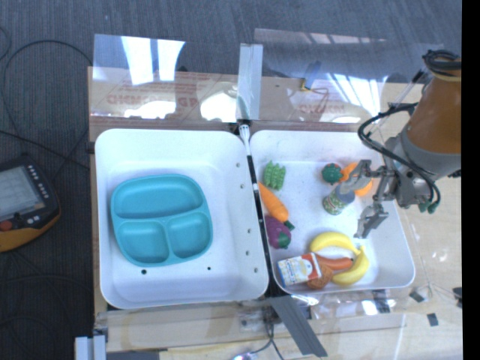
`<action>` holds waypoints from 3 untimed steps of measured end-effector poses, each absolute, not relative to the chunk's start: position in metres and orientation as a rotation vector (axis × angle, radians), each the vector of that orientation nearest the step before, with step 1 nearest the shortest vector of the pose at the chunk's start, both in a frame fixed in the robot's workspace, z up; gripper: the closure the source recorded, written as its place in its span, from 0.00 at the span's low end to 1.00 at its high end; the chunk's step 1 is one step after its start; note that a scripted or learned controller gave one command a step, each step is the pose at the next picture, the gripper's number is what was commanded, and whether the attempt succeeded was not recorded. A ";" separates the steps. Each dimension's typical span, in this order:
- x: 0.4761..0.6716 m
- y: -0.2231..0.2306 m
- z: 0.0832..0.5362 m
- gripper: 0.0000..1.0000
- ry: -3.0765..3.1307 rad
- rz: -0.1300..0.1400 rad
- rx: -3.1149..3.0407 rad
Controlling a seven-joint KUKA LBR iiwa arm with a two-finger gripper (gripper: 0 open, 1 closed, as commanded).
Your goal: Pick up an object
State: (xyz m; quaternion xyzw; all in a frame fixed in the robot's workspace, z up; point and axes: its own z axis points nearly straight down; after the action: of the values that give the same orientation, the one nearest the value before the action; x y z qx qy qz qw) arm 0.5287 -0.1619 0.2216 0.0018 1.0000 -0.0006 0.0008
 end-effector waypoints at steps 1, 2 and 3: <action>0.618 -0.132 0.106 0.00 3.123 0.001 0.379; 0.593 -0.100 0.091 0.00 3.046 -0.003 0.708; 0.595 -0.100 0.104 1.00 3.039 -0.005 0.702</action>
State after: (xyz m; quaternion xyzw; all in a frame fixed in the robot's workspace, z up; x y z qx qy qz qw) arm 0.5949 -0.0997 0.1035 0.2252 0.9743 -0.0015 0.0112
